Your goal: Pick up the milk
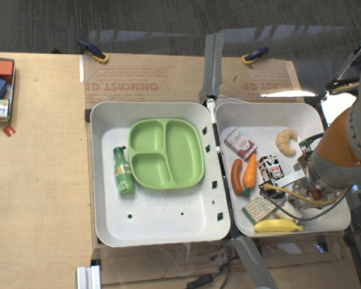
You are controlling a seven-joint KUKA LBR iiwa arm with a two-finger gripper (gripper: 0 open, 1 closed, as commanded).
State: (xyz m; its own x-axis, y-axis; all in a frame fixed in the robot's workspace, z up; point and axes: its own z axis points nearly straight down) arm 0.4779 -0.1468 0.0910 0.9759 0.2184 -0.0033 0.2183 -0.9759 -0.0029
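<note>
Flat in the right bin (271,114), milk (271,169) lies lengthwise toward the croissant (286,142).

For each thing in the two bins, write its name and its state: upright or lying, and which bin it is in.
green bottle: lying, left bin
green plate: flat, left bin
milk carton: lying, right bin
carrot: lying, right bin
hot dog: lying beside carrot
banana: lying, right bin
croissant: lying, right bin

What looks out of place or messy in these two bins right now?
Nothing is spilled or broken. The green bottle lies on its side beside the green plate in the left bin. The right bin's items are crowded together.
</note>
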